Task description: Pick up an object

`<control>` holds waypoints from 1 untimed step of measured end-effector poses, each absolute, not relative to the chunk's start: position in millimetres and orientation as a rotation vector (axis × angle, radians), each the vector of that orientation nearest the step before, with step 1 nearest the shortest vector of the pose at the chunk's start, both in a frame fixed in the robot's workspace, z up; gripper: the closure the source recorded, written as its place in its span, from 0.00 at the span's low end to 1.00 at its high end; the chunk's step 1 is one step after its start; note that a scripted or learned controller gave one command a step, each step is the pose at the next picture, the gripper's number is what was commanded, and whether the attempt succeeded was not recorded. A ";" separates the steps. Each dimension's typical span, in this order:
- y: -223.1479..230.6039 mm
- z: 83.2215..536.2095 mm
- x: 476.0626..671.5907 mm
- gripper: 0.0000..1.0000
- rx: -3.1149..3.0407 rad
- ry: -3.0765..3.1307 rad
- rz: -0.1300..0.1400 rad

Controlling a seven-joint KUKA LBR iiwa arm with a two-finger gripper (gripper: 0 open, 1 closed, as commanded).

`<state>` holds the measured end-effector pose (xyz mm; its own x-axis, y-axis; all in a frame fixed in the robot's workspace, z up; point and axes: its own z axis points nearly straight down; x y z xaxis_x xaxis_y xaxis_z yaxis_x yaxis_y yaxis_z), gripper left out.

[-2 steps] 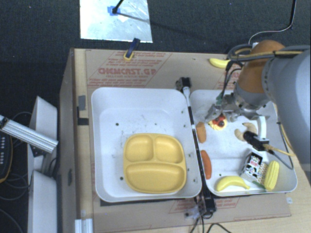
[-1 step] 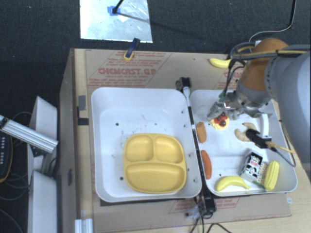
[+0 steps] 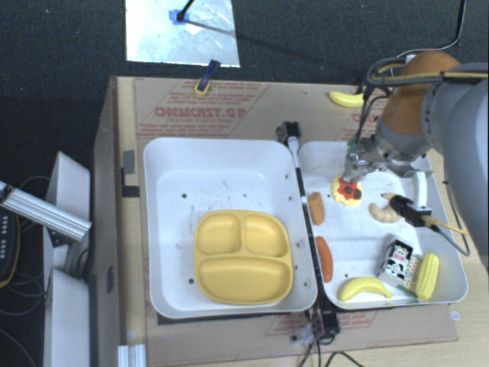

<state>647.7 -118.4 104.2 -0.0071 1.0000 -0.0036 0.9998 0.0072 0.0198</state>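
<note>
While the gripper (image 3: pixel 352 176) hangs low in the right bin (image 3: pixel 451 277), red and yellow toy (image 3: pixel 348 193) just under its tips, can't tell if jaws are open or closed, croissant (image 3: pixel 384 212) beside the toy.

Single camera, fixed above bench (image 3: pixel 191 102), looking down at slant. Far edge of bench toward top of frame, near edge toward bottom. Middle distance: both white bins whole in frame, left bin (image 3: pixel 172 159) near centre, right bin (image 3: pixel 451 281) toward right side. Dark floor (image 3: pixel 53 44) beyond bench fills top and left, with pale square sheet (image 3: pixel 181 21) lying there. Arm (image 3: pixel 439 105) enters from right, cut by frame edge. Metal rail (image 3: pixel 46 209) at left edge, outside bench. No second view, so no overlap.
</note>
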 end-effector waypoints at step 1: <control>-118.2 100.9 645.8 0.00 2.205 2.221 0.012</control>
